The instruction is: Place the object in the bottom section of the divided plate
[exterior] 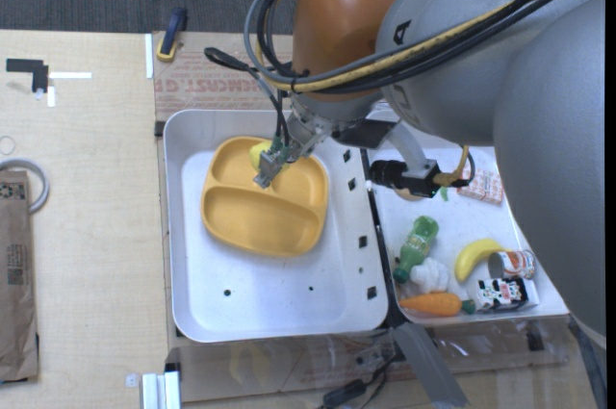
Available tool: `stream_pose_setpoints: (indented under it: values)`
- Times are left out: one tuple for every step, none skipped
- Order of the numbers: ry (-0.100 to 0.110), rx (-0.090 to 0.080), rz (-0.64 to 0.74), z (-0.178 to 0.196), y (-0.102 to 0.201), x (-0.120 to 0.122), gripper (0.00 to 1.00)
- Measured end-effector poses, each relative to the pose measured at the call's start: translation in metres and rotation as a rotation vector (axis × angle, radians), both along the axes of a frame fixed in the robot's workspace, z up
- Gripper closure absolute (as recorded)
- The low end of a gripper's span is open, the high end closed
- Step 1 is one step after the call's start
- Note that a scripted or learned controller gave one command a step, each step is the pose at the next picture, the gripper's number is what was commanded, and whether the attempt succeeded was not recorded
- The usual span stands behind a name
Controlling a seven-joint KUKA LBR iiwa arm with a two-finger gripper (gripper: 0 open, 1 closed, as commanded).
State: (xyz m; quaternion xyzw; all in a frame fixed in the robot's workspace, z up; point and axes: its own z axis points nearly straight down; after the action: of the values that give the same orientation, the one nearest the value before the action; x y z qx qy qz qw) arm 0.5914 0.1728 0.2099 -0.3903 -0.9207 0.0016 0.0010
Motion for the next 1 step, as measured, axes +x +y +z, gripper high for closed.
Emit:
stream_pose_setpoints:
  values:
    - [0.000, -0.003, -0.334, 0.0330, 0.0432, -0.0500, 1.00]
